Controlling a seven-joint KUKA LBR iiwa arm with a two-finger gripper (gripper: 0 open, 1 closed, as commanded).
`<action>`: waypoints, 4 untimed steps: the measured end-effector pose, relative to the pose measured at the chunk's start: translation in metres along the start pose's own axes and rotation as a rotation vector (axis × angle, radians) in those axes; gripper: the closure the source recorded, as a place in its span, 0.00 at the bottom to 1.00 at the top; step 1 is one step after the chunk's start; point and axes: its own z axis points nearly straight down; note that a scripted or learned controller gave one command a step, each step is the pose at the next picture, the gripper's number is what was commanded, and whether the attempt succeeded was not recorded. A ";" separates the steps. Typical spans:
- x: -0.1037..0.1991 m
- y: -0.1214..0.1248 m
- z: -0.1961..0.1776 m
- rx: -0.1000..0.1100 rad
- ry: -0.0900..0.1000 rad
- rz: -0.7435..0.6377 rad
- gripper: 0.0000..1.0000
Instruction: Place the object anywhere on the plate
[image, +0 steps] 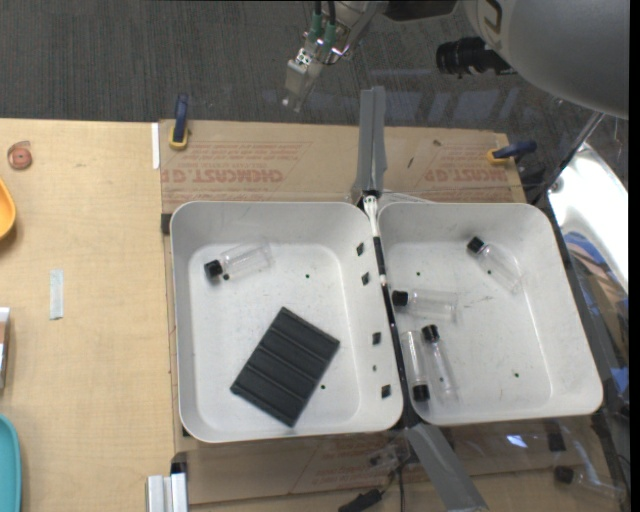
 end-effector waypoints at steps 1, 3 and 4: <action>0.024 0.015 0.024 -0.003 0.003 -0.646 1.00; 0.015 0.022 0.023 -0.008 -0.002 -1.738 1.00; 0.001 0.004 0.038 -0.012 -0.002 -2.638 1.00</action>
